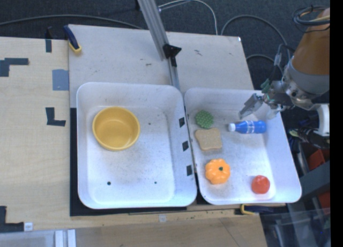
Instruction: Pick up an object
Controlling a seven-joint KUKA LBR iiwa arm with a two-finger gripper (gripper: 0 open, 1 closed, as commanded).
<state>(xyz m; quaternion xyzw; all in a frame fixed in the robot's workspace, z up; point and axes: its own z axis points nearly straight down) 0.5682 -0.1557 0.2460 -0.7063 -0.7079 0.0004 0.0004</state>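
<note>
The right bin (278,155) holds a blue bottle with a white cap (248,127) lying on its side, a green round piece (203,118), a slice of toast (208,140), an orange pumpkin (217,171) and a red tomato (260,184). My gripper (260,107) hovers at the bin's far right, just behind and above the blue bottle. It is open, with its fingers spread and nothing between them.
In the left bin (161,181) a yellow bowl (116,128) stands at the near-left. A grey metal pole (153,18) slants across the bench behind the bins. Cables (225,23) run behind the right bin.
</note>
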